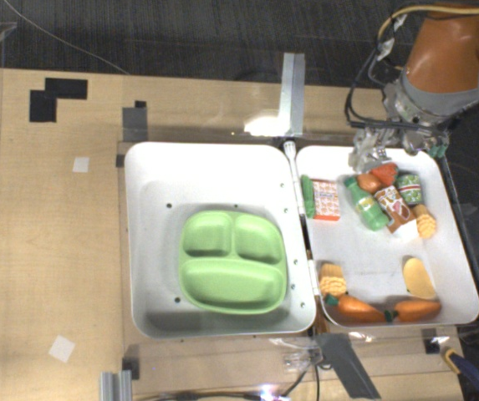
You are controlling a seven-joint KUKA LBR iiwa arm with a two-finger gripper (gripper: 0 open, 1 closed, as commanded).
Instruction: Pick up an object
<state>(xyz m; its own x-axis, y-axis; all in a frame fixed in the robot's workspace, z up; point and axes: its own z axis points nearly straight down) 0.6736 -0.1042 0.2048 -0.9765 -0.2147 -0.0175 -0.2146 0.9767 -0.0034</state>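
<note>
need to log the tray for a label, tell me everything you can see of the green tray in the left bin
The green tray is a light green, smooth plastic-looking plate with rounded corners and three compartments: two small ones at the far side, one wide one nearer the camera. It lies flat and upright on the floor of the left bin, right of centre, slightly rotated. Its compartments hold nothing, and nothing else touches it.

The arm (473, 57) bears dark letters at the frame's right edge, cut off and unreadable. The small carton (326, 200) has red print too fine to read

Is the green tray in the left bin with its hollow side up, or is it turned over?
Hollow side up. The green tray lies flat in the left bin and shows three sunken compartments with nothing in them.
</note>
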